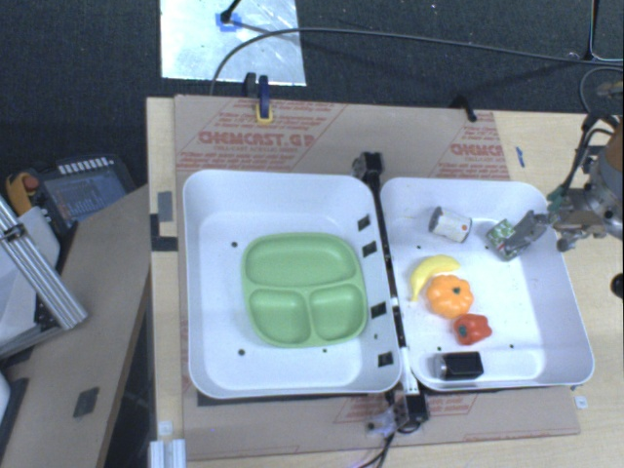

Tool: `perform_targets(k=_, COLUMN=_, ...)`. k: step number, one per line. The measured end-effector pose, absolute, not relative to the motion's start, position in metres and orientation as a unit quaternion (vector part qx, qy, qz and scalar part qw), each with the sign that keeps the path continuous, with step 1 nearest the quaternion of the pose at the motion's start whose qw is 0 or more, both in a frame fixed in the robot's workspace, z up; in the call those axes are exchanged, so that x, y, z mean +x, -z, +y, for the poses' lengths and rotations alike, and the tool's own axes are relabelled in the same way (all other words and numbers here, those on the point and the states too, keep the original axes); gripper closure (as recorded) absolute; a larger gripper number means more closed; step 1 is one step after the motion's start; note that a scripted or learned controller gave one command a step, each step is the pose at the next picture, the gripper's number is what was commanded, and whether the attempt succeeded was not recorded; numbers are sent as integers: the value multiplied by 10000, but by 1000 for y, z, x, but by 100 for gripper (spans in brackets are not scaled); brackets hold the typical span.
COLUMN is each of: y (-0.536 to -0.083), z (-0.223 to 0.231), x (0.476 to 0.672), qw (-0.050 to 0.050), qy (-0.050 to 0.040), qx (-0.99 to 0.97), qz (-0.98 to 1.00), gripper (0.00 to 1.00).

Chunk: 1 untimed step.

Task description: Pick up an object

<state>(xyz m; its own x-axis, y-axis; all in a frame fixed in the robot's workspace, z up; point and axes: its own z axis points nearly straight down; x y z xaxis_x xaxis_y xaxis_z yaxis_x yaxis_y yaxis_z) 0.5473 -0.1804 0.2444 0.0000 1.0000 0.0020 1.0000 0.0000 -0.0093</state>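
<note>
Even, diffuse overhead light; scene moderately bright. Both white bins read near blown-out on their floors, with soft, faint shadows under the rims. Metal sheet at far left shows patchy specular glare. Dark floor at far side is underexposed, little detail. Overall focus soft, resolution low; cardboard lettering barely legible. Small objects cast short, weak shadows. No marked edge distortion.
</note>
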Motion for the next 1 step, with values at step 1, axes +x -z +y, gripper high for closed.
perform_targets(k=1, y=-250, z=-180, x=550, qw=-9, qy=5, qx=-7060, qz=-7082, gripper=0)
